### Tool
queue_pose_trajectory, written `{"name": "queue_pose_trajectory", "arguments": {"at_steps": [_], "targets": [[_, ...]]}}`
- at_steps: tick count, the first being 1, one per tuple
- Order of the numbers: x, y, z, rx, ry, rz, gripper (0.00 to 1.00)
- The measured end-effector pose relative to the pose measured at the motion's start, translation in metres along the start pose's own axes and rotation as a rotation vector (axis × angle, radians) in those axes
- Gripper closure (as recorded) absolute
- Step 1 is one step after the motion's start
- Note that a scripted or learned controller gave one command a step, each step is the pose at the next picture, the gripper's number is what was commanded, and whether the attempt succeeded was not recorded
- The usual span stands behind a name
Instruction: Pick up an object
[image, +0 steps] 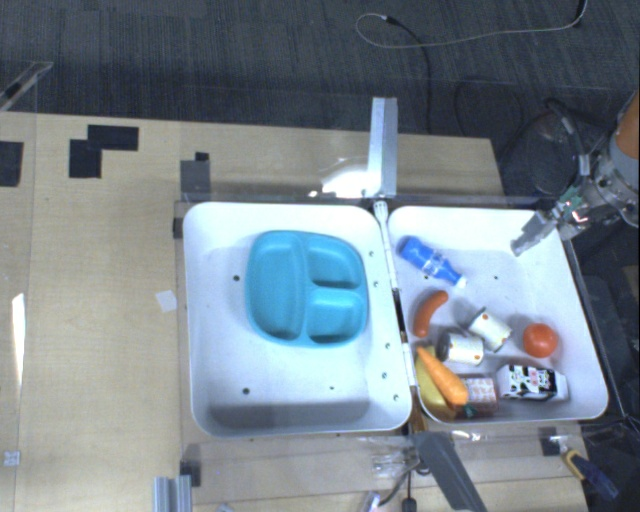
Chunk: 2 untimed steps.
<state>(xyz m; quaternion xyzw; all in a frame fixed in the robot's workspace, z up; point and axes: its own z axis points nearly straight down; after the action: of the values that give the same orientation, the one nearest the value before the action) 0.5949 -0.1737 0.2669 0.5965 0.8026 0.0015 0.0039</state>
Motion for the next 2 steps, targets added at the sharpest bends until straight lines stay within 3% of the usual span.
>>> {"name": "queue_pose_trajectory", "arguments": {"at_steps": [1, 2], "targets": [[0.051, 0.046, 0.109, 0.003, 0.003, -0.040, 0.00], [0.047, 0.067, 0.178, -0.004, -0.001, -0.151, 0.00]]}}
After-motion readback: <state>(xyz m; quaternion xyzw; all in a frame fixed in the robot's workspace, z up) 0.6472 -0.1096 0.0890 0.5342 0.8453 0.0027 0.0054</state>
